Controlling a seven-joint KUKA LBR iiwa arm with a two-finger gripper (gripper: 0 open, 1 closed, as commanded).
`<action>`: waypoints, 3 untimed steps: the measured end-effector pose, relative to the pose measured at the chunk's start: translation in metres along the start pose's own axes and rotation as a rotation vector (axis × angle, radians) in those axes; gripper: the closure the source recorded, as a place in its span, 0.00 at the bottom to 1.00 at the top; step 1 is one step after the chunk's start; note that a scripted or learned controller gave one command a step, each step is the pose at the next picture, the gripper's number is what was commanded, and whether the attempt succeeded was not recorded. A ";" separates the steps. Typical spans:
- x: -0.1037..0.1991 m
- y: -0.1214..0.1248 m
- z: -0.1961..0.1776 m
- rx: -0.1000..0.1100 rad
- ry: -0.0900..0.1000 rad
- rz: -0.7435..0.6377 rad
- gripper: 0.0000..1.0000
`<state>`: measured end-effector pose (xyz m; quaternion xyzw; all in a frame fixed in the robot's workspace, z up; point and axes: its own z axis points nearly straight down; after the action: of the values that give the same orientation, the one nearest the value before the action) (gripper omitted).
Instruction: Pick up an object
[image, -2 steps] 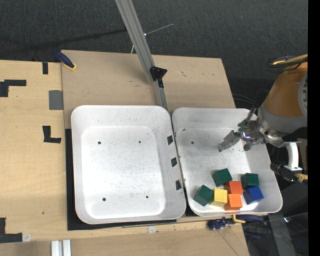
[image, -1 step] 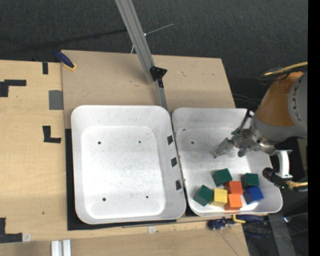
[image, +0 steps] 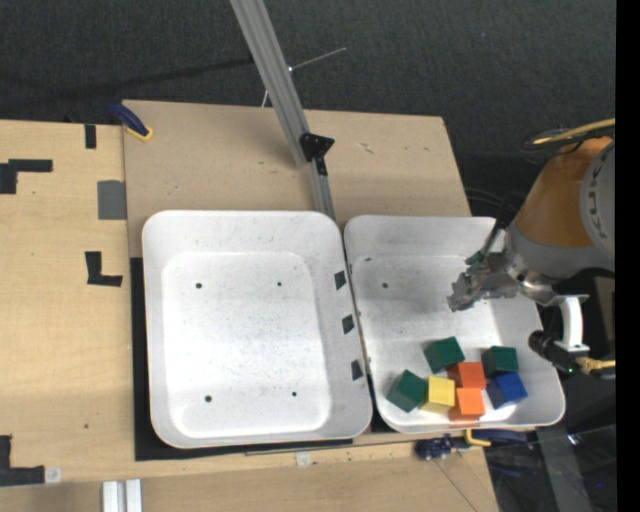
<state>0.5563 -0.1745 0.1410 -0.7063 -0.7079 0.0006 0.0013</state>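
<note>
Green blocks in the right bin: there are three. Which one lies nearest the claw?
The middle green block, top of the cluster, directly below the claw. The others sit farther off: one at the cluster's left end, one at its right.

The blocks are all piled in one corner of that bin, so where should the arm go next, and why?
Probably a short move toward the near corner of the right bin, then down. The gripper hangs over bare bin floor, while the blocks, such as the green block closest to it, cluster nearer the camera. Nothing shows between its jaws.
</note>
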 end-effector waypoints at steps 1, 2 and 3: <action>0.007 0.008 -0.047 -0.006 -0.001 0.000 1.00; 0.008 0.008 -0.063 -0.004 -0.001 0.001 1.00; 0.066 -0.004 -0.076 -0.002 0.002 -0.004 1.00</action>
<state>0.5521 -0.1082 0.2170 -0.7048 -0.7095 -0.0007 0.0012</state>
